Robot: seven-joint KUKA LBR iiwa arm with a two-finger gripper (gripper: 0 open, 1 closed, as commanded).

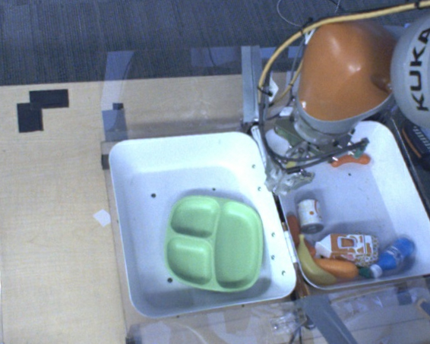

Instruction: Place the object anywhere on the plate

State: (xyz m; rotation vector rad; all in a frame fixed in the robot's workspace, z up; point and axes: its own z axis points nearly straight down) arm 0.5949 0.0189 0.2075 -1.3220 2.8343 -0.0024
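A light green plate [215, 242] with three compartments lies in the left bin [136, 183], toward its front right. My gripper [294, 165] hangs under the orange wrist band [339, 70], over the back left part of the right bin [399, 178], close to the wall between the two bins. The wrist hides most of it, and I see nothing held in it. Below it in the right bin stand a small can [309, 214], a banana [310, 260], a carrot [337, 268], a carton [350, 246] and a blue bottle [392, 257].
An orange item [349, 160] lies at the back of the right bin, partly under the arm. Cables [273, 70] loop around the wrist. The metal divider [249, 87] runs between the bins. Wooden bench top [45, 223] spreads to the left.
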